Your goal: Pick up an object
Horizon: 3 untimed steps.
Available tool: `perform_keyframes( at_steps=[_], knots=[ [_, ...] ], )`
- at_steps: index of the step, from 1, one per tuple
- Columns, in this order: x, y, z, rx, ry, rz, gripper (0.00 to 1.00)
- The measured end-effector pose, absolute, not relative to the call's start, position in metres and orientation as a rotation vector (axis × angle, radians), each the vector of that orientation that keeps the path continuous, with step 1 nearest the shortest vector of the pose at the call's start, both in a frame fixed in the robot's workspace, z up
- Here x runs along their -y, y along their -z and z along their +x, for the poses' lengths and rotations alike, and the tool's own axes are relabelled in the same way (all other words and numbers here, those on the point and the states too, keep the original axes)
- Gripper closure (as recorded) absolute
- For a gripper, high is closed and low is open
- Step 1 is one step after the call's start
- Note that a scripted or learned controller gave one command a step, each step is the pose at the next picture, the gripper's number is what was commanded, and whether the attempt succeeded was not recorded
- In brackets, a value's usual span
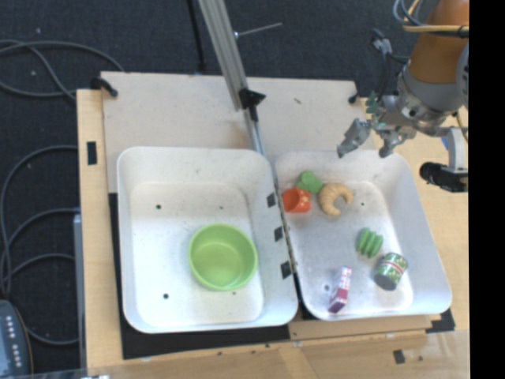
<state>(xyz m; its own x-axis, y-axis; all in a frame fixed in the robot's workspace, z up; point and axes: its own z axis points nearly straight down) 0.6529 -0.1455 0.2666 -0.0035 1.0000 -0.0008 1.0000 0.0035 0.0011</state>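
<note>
My gripper (369,144) hangs above the far edge of the right bin (426,235), its two fingers spread open with nothing between them. Below it in that bin lie a tan croissant (335,198), a small green piece (310,182) and a red-orange cup-like toy (297,201) near the far left corner. Further forward sit a ridged green object (368,242), a small green-labelled can (390,271) and a pink and white packet (340,290). The croissant lies forward and to the left of the gripper.
The left bin (158,212) holds a light green bowl (223,257). A slanted metal post (225,46) rises from the bench behind the bins' shared wall. Bare bench surface (181,109) stretches behind the left bin.
</note>
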Motion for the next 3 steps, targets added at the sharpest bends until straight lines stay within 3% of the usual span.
perform_keyframes(
  at_steps=[1,3],
  knots=[
    [0.146,-0.267,0.653,-2.225,0.001,2.216,0.0],
    [0.149,-0.179,0.655,-2.22,0.006,2.223,0.0]
  ],
)
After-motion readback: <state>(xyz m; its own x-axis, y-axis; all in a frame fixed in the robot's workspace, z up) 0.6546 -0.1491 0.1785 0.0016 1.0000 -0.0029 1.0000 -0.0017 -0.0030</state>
